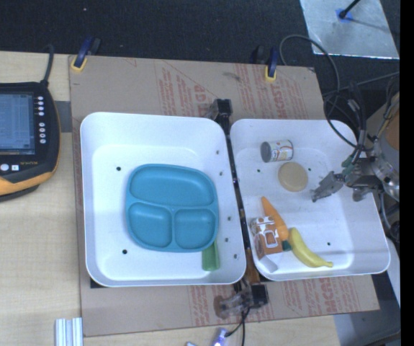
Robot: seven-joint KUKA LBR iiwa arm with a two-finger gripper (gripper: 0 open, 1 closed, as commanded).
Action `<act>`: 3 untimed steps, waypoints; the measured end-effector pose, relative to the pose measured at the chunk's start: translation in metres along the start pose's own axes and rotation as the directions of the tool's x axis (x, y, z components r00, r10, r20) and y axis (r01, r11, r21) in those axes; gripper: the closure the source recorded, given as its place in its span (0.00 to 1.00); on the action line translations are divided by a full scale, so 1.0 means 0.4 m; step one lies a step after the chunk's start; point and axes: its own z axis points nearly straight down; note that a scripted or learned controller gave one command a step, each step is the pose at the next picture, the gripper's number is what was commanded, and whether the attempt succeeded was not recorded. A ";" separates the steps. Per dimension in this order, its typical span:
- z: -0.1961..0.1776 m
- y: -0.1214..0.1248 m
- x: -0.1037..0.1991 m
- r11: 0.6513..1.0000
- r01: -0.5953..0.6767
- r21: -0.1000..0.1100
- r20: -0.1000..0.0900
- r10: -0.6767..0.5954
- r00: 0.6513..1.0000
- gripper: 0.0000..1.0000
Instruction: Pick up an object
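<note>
You have two white bins: the left bin holds one blue divided plate and one green block at its lower right corner. The right bin holds one small can, one tan disc, one carrot, one brown box, one banana. The gripper reaches in from mid-right, fingers spread, pinching nothing, just right of the disc.

My bench is pale wood with a brown cardboard sheet clamped on it by two clips. Dark carpet lies beyond. A pendant rests at left; cables trail at right.
</note>
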 end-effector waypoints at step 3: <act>0.289 0.335 0.070 1.000 0.002 0.009 -0.001 -0.002 1.000 0.00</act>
